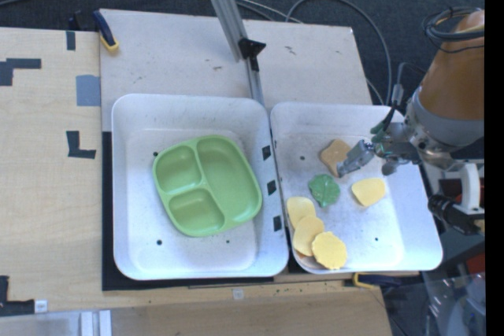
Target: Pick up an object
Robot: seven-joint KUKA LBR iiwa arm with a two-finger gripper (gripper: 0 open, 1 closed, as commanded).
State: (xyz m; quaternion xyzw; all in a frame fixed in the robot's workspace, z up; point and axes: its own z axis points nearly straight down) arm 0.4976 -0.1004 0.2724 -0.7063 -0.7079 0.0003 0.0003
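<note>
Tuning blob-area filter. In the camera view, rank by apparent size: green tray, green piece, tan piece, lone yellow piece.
1. green tray, by far
2. lone yellow piece
3. tan piece and green piece: too alike to rank

My arm (453, 83) reaches in from the right, orange band uppermost, wrist angled down and leftward over the right bin (409, 248). My gripper (352, 161) hangs low over that bin's middle, fingers pointing left.

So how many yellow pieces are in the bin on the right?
4. Three yellow pieces sit bunched at the right bin's front-left corner. The fourth lies alone, right of the green piece. None looks hidden.
</note>
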